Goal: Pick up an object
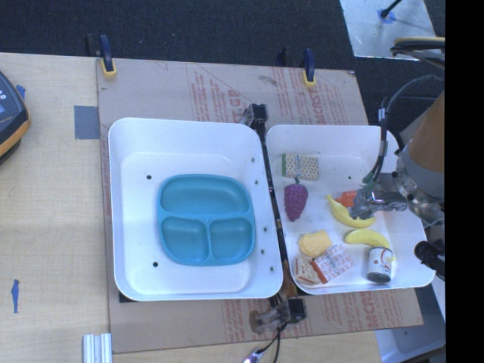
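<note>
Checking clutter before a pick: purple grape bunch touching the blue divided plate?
Apart. Camera view: purple grape bunch lies in the right white bin; blue divided plate in the left white bin.

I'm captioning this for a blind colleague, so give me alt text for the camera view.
From the right, a grey arm's gripper sits low in the right bin over two bananas, beside grapes, a can and small packets. The left bin holds a blue divided plate.

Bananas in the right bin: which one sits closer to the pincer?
The upper banana, curved beside the orange-red piece, lies right at the pincer. The other banana lies lower, just above the small can.
</note>
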Robot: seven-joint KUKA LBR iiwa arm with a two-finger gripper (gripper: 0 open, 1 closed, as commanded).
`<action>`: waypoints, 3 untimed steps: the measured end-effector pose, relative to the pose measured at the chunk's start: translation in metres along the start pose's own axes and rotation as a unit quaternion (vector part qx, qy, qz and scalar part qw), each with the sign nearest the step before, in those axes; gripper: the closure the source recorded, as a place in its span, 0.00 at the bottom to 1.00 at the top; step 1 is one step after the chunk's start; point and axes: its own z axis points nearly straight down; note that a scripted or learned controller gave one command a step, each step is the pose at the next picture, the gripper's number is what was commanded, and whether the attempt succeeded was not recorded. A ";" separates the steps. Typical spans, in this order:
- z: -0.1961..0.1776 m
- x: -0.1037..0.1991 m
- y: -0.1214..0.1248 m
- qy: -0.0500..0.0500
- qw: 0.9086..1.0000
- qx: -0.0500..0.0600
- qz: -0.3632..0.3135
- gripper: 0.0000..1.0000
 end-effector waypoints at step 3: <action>0.007 0.008 -0.017 0.000 1.000 0.000 0.000 1.00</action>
